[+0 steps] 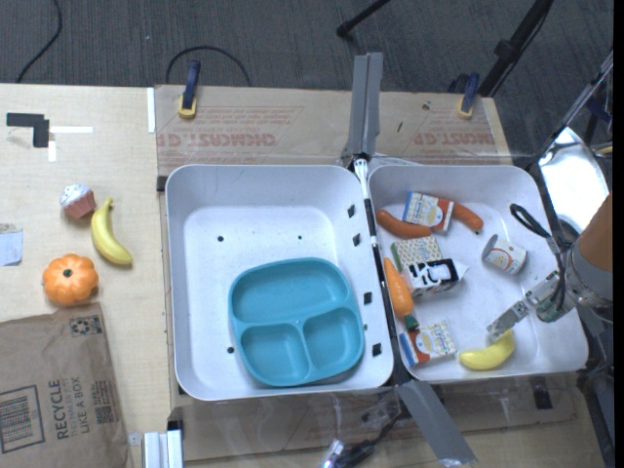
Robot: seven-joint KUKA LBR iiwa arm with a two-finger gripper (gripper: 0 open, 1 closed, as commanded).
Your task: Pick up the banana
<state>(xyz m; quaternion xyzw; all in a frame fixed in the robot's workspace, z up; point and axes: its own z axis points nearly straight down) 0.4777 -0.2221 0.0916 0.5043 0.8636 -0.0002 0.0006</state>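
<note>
On the bench to the left lies a spare banana (109,234) beside a small pumpkin (70,279); the left bin (195,261) holds a teal tray (292,320). In the right bin (468,178), the target banana (487,355) lies near the front wall, long axis roughly left-right, just below-left of the gripper (512,317), whose fingers appear spread and hold nothing.

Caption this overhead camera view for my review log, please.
Pincer poised just above the banana in the right bin; teal tray in left bin.

bins (195,291): glossy white plastic | tray (292,318): smooth teal plastic | bench (58,174): matt pale wood
</note>
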